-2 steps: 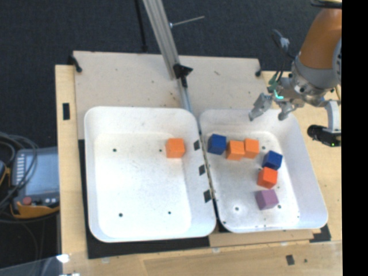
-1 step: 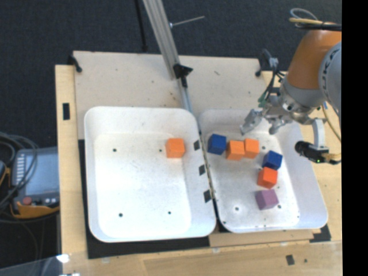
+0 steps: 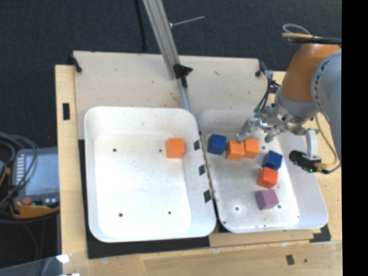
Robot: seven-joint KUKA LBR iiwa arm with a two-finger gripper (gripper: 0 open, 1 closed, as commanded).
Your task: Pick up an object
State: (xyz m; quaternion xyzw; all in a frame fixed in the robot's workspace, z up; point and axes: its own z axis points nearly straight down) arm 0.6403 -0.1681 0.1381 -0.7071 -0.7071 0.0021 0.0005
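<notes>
arm (image 3: 313,79) cut off at right edge, jaws' stance too small to tell, grey device (image 3: 29,177) cropped at left

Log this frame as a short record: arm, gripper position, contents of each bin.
arm: grey arm with orange band, reaching in from the right
gripper: gripper low over right bin, just above the orange block pair
left bin: lone orange block
right bin: blue block by divider, two orange blocks touching, second blue block, red-orange block, purple block
held: nothing visibly between the fingers
</notes>
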